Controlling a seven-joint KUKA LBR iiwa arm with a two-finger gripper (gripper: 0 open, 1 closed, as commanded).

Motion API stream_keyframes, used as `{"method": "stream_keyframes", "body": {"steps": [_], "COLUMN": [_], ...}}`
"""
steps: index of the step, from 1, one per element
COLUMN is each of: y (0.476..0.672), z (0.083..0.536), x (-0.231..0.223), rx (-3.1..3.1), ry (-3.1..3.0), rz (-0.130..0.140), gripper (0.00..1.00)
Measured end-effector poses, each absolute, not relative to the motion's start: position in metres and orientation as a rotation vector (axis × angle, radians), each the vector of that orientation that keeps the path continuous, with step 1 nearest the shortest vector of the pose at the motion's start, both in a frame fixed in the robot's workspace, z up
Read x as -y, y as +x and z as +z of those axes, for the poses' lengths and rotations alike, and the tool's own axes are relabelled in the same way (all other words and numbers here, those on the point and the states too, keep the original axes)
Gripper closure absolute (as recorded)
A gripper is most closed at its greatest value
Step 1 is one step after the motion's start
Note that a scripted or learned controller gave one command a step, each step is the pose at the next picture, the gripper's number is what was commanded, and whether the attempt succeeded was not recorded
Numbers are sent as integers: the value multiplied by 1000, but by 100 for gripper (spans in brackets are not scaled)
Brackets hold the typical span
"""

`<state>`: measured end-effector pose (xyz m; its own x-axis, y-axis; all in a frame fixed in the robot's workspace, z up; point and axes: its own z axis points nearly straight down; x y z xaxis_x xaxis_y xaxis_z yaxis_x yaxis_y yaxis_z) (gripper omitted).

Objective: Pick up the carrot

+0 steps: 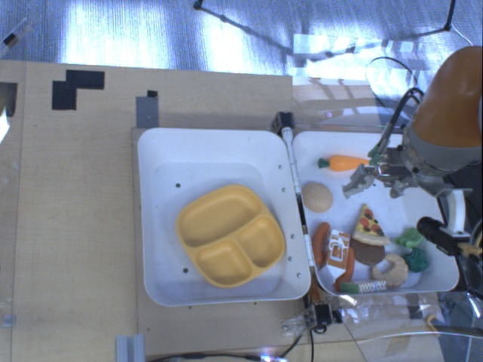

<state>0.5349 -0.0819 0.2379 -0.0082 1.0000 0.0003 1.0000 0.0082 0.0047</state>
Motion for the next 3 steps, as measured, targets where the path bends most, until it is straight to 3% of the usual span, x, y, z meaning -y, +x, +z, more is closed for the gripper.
{"method": "stream_keyframes", "body": {"steps": [1, 2, 3], "y": [585, 642, 662], "z": [173, 87, 90], "x": [115, 105, 157], "rx": [-1968, -1640, -1496], "ry": [2447, 2675, 2787], "rz": [3, 10, -43], "gripper": [0, 0, 0]}}
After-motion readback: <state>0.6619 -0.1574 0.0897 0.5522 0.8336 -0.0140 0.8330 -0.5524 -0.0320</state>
